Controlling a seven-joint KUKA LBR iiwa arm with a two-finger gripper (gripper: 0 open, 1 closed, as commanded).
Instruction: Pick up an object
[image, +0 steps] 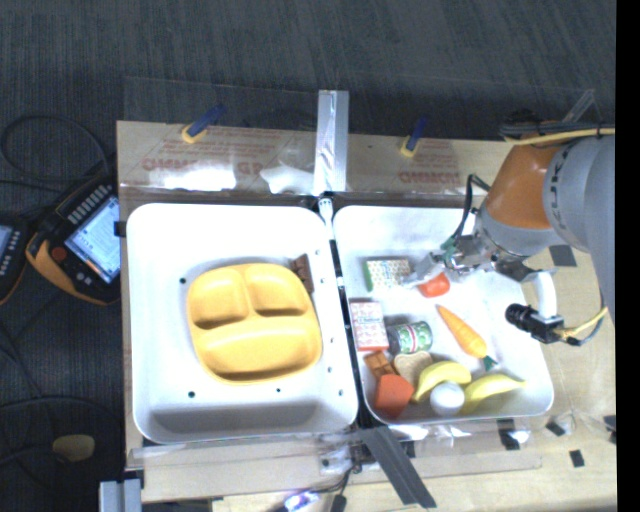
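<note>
Right bin (520, 395): bananas (465, 383), egg (447, 398), can (410, 337) and carrot (463, 331) crowd its near end; at 12 o'clock from the carrot, a small red-orange tomato (434, 287) lies by the gripper (450, 262), whose opening I cannot tell

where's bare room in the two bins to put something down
Left bin: bare floor rings the yellow tray, widest along its left and front. Right bin: free patches at the back wall above the small box, and right of the carrot. Crowded: the front, with can, bananas and egg. The gripper hangs over the red piece.
</note>
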